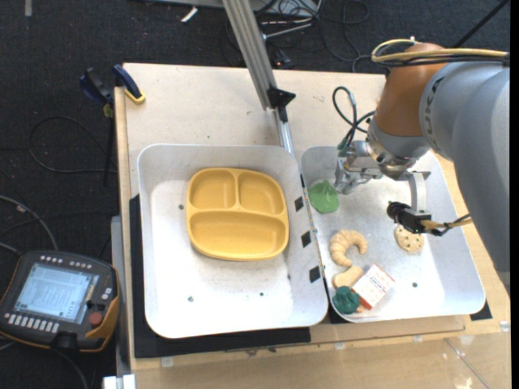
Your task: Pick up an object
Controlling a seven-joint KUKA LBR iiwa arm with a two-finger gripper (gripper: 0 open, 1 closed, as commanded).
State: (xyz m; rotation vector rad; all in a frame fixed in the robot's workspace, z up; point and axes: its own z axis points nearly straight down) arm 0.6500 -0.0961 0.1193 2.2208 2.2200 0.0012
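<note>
- The claw (347, 177) hangs low over the far left part of the right bin (454, 290), its tip just beside a green object; whether it is spread or pinched cannot be made out.
- One green object (323, 197), rounded and leaf-coloured, lies at the right bin's left edge, touching or almost touching the claw's tip.
- One pale croissant-shaped piece (348, 246) lies near the bin's middle.
- One round cookie-like piece (409, 238) sits toward the bin's right side.
- At the near left corner lie one small red-and-white box (374, 286) and one dark teal lump (347, 299), close together.
- The left bin (162, 290) holds one yellow plate (238, 214) with three compartments, near its centre.
- Both bins rest side by side on the worktop (186, 104).
- One handheld control pendant (57, 298) lies on the floor beyond the worktop's near left corner.
</note>
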